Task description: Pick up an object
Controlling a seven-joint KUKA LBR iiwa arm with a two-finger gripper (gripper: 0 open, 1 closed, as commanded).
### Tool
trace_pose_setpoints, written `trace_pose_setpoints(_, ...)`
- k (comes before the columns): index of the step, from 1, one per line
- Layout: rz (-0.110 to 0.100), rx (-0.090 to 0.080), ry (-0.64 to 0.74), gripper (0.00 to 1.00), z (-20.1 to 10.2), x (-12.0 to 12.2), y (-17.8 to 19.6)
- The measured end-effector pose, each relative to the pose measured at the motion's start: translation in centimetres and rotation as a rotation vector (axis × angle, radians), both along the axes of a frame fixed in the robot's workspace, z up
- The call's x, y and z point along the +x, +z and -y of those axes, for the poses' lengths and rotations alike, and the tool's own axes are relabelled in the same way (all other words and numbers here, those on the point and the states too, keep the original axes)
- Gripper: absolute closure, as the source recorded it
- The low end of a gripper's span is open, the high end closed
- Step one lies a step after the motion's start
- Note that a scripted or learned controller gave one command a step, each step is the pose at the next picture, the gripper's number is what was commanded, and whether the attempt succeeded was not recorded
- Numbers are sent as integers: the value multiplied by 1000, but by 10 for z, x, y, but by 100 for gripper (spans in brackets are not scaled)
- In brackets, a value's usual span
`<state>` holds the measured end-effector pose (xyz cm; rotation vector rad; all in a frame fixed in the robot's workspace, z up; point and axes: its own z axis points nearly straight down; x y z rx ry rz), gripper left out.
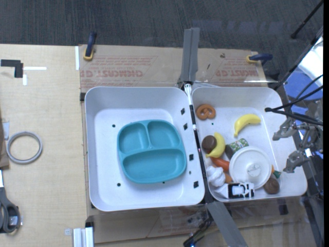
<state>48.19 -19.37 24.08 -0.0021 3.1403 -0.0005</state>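
The tool (pixel 296 147) is seen at the right bin's (pixel 288 189) right edge; its state cannot be told. A banana (pixel 247 122) lies apart.

We see two smooth, glossy white plastic bins (pixel 97 153), a matt teal plastic plate (pixel 152 152), a shiny plastic banana (pixel 247 122), pale wood bench (pixel 41 189), and brown cardboard (pixel 133 71).
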Motion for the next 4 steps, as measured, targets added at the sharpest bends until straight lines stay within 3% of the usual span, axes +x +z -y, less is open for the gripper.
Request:
trace_pose_setpoints(1,1,0,-59,0,-19,90,-89)
trace_pose_setpoints(2,3,-1,-89,0,-31,131,-148)
trace_pose_setpoints(3,3,0,10,0,-102,120,-148)
trace_pose_setpoints(4,0,0,-230,0,-78,47,-149)
